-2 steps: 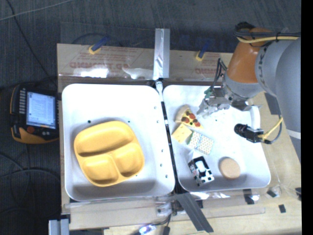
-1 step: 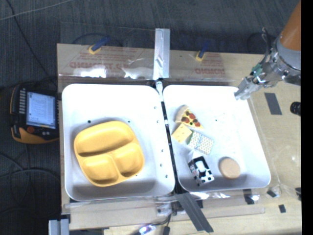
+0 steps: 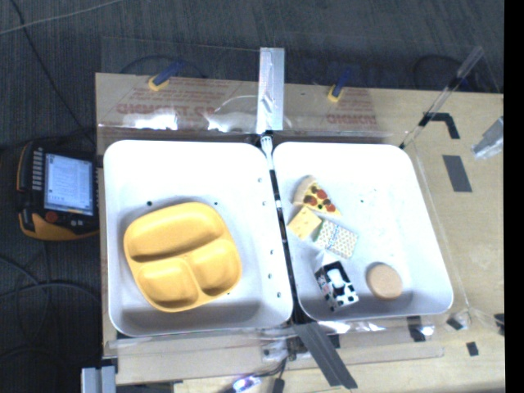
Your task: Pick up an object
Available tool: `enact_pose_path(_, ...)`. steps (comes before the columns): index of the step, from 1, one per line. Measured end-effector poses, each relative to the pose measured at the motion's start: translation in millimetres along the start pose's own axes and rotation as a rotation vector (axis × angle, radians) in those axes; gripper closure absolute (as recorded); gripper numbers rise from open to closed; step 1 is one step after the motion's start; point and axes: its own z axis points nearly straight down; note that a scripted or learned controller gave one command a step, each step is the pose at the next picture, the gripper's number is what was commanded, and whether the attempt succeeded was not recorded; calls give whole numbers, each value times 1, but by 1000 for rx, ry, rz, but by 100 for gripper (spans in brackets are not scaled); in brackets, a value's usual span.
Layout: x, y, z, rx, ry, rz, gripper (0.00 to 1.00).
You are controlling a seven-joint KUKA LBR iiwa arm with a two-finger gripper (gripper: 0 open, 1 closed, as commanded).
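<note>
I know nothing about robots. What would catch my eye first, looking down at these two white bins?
The big yellow divided tray stands out first, lying alone in the left bin. The right bin holds a scatter of small things: a toy pizza slice near the divider, a round tan disc toward the near edge, and a small black-and-white item just left of it.

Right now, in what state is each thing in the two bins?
Yellow tray: hollows up, flat in the left bin.
Pizza slice: flat in the right bin, topping up.
Yellow block: flat, beside the slice.
Dotted pad: flat, touching the block.
Black toy: lying near the front wall.
Tan disc: flat, apart from the rest.
</note>
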Motion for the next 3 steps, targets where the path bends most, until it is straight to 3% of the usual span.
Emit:
enact_pose_path(1,45,24,178,2,5,66,100)
enact_pose_path(2,36,40,16,-2,1,-476,100)
enact_pose_path(3,29,-16,18,-1,2,-359,100)
